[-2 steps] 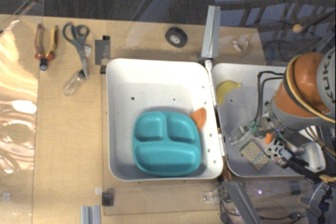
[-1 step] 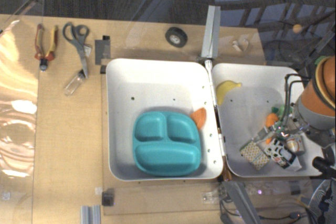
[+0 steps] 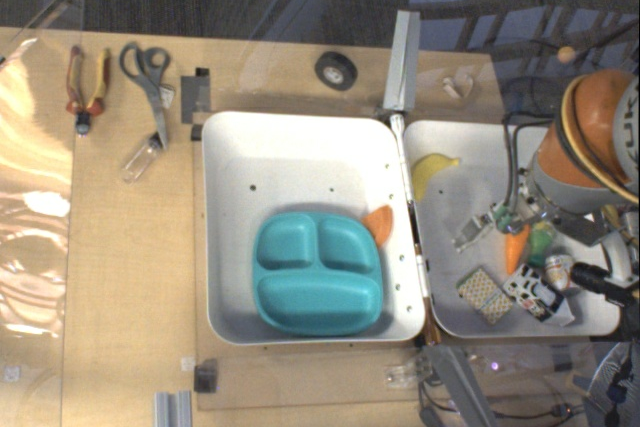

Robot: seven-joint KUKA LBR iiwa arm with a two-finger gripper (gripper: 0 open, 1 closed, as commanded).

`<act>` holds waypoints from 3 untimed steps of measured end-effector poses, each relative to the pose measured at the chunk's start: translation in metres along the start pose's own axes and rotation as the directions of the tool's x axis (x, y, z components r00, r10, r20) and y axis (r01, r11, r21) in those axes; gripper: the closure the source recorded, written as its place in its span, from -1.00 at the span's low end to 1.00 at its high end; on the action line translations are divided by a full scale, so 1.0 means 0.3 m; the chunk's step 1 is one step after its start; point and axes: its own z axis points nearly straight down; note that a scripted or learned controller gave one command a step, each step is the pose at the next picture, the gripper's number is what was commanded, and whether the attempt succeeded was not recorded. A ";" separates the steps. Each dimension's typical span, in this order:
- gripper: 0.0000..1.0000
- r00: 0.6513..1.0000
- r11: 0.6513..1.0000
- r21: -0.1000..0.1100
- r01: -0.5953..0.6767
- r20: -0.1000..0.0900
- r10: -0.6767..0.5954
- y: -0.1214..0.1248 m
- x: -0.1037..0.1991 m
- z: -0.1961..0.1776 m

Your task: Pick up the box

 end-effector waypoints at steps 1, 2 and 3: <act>-1.00 0.999 0.999 0.001 0.045 -0.001 -0.045 -0.118 0.111 0.000; -1.00 0.997 0.997 -0.008 0.074 0.004 -0.074 -0.141 0.036 0.148; 1.00 0.997 0.997 -0.017 0.074 0.014 -0.073 -0.127 0.027 0.105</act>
